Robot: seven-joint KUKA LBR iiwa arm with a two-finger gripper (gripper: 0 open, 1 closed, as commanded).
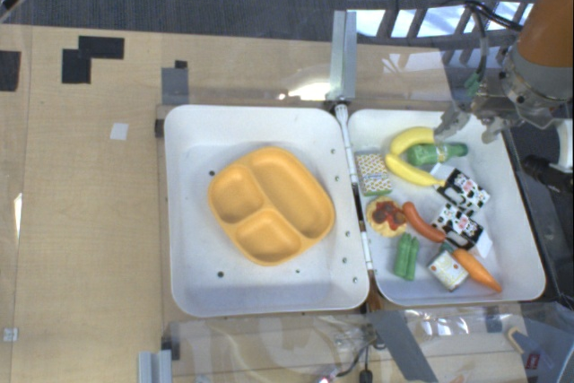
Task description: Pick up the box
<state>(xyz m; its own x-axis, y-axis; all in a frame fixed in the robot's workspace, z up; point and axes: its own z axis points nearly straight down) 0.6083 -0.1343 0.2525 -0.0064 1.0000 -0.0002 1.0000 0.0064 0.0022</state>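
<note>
The gripper [468, 123] hangs over the far edge of the right bin [529, 278], its 2 fingers spread and pinching nothing that we can see. We find the box [448, 270] near that bin's front edge, just beside a carrot [474, 269] and a green pickle [406, 256]. A banana [408, 157] lies close below the fingers. The left bin [188, 282] bears a yellow tray [271, 204] with 3 compartments.
</note>
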